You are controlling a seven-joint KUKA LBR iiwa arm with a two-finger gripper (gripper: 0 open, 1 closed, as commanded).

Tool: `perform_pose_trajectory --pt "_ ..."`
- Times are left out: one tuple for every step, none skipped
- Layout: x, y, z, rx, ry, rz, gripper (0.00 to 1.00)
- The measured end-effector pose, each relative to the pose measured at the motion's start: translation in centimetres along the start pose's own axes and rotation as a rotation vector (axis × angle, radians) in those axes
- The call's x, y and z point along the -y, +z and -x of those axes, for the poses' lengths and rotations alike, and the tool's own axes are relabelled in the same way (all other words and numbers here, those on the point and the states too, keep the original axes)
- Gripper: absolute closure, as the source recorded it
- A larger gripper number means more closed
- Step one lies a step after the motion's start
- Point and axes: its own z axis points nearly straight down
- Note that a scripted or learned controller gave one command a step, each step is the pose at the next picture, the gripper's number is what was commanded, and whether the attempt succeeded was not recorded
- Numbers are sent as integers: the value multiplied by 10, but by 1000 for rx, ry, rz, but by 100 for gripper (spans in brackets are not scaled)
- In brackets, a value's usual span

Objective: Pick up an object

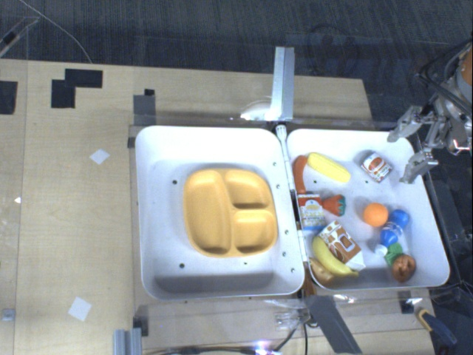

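Note:
The right bin (436, 220) holds a heap of toy food. A yellow oblong piece (328, 168) lies at the back beside a red sausage (298, 174). A small red and white can (376, 166) rests near the back right. An orange (375, 214) and a blue bottle (393, 229) sit mid-right, and a banana (331, 259) and a brown and white carton (341, 240) lie at the front. My gripper (410, 148) hangs open over the bin's back right corner, just right of the can, with nothing between its fingers.
The left bin (159, 161) holds a yellow divided tray (228, 211). A metal post (284, 83) stands behind the seam between the bins. A brown ball (403, 268) and a green piece (395, 249) lie in the right bin's front right corner.

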Motion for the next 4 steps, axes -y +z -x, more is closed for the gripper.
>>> perform_pose_trajectory --pt "-18 130 -54 -11 152 2 0" --pt "-38 193 -23 4 493 0 0" --pt "-33 193 -15 4 397 1 0" --pt "-82 193 -5 7 427 -6 0"
